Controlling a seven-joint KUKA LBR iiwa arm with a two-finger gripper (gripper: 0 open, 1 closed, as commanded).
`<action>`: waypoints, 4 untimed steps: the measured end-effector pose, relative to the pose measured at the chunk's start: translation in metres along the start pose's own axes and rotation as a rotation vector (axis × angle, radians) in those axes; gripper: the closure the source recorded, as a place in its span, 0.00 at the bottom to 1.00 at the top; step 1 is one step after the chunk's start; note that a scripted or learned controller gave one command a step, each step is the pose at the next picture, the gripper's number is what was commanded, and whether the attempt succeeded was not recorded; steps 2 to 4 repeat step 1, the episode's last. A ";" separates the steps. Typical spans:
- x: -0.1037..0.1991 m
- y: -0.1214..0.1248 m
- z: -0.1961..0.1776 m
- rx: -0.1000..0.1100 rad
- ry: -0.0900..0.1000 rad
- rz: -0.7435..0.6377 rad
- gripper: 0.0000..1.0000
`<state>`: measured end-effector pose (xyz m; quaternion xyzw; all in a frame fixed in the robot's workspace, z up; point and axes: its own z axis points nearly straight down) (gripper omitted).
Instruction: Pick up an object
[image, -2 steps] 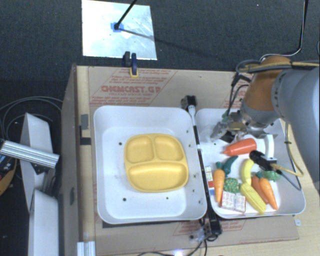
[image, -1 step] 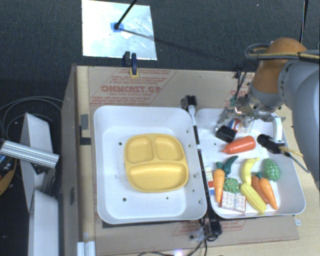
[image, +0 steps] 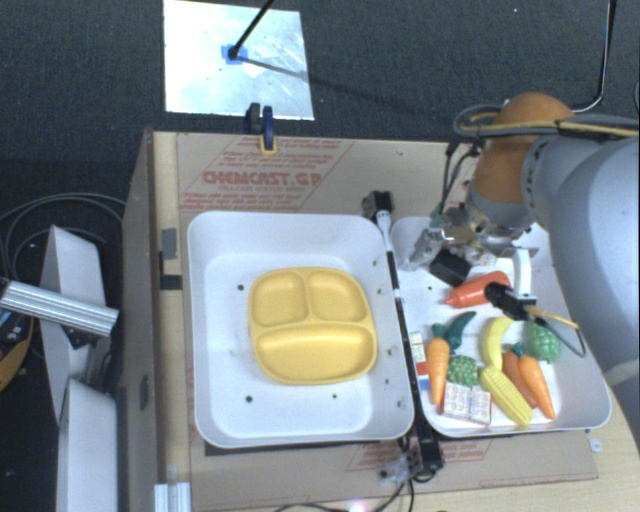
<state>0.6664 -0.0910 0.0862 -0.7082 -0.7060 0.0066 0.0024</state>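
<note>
The right bin (image: 590, 408) holds a pile of toy foods: a red-orange carrot (image: 478, 290), a dark green pepper (image: 457, 327), a yellow banana (image: 493, 340), a corn cob (image: 507, 395), a small carrot (image: 437, 365), a larger carrot (image: 537, 382), a broccoli (image: 544, 343) and a small white-and-red box (image: 467, 403). My gripper (image: 430, 246) hangs low over the bin's far left corner, just behind and left of the red-orange carrot. Nothing visible is held in it.
The left bin (image: 215, 300) holds a yellow divided plate (image: 310, 325) at its middle. The ridge where the two bins meet (image: 398, 300) runs right beside the gripper. The arm's grey body (image: 590, 210) covers the right bin's far right side.
</note>
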 end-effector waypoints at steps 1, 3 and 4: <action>-0.002 0.000 -0.011 0.001 -0.003 -0.002 1.00; -0.002 0.000 -0.011 0.001 -0.003 -0.002 1.00; -0.002 0.000 -0.011 0.001 -0.003 -0.002 1.00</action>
